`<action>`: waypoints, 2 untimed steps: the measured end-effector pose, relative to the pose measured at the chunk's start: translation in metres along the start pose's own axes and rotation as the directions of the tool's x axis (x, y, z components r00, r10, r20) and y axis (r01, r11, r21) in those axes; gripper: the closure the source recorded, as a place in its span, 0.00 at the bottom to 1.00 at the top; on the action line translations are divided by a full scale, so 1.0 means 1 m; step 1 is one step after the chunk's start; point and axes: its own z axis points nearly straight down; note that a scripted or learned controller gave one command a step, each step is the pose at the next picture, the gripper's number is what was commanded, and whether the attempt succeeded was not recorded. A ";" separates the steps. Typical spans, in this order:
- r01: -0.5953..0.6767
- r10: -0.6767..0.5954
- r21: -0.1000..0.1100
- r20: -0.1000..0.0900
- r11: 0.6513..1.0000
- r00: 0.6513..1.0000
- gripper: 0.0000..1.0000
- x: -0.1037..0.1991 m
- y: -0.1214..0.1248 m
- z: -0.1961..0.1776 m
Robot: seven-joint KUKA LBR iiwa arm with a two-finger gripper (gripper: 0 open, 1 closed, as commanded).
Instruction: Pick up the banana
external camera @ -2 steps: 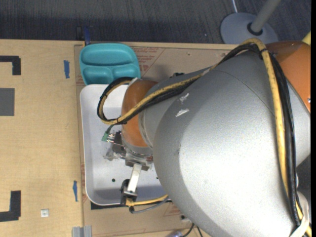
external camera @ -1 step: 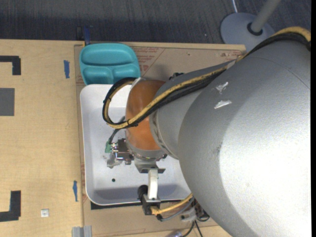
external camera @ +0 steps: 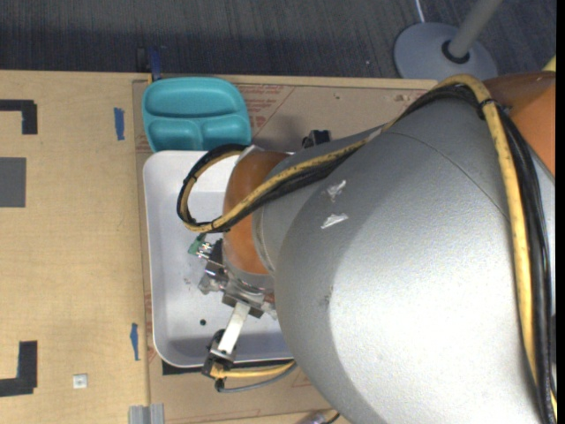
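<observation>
Arm [external camera: 415, 263], smooth grey rounded casing, is reaching in from the right and covering most of the right half; its orange band [external camera: 240, 223] is hanging over the bin; flat tan bench [external camera: 71, 263] is carrying black and blue tape marks; shallow white bin [external camera: 169, 294], glossy with rounded corners, is sitting left of centre; teal moulded plastic tray [external camera: 196, 115] is resting at its far end; gripper [external camera: 212, 268] is hovering low inside the bin, clenched or released unreadable; where the banana is lying I cannot tell.
</observation>
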 end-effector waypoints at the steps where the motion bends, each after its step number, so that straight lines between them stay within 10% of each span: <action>1: -0.349 0.349 0.001 -0.004 0.937 0.937 0.00 0.002 0.000 0.020; 2: -0.164 0.164 0.000 -0.001 0.987 0.987 0.00 -0.033 0.017 -0.154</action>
